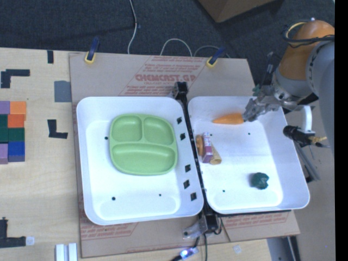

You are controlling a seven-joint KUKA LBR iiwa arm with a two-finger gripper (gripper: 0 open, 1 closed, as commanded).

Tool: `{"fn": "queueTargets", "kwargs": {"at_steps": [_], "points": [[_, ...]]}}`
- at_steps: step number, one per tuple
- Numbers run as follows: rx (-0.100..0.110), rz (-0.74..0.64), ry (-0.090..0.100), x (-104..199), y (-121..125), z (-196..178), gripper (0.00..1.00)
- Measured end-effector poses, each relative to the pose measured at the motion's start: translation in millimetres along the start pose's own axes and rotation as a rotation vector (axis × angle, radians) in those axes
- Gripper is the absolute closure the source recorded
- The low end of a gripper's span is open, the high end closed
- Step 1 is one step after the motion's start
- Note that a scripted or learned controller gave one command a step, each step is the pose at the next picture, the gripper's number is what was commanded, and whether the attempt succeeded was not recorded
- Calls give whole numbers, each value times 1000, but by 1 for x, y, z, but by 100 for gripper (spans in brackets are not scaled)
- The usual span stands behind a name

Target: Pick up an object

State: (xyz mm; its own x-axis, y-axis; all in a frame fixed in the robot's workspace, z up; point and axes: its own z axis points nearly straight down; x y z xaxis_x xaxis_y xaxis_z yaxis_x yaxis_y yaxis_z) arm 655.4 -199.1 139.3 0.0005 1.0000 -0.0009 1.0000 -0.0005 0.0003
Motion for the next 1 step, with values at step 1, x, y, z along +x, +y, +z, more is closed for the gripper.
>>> {"fn": "queueTargets", "kwargs": {"at_steps": [1], "points": [[-1,-1,0,1,-4,-43,100]]}}
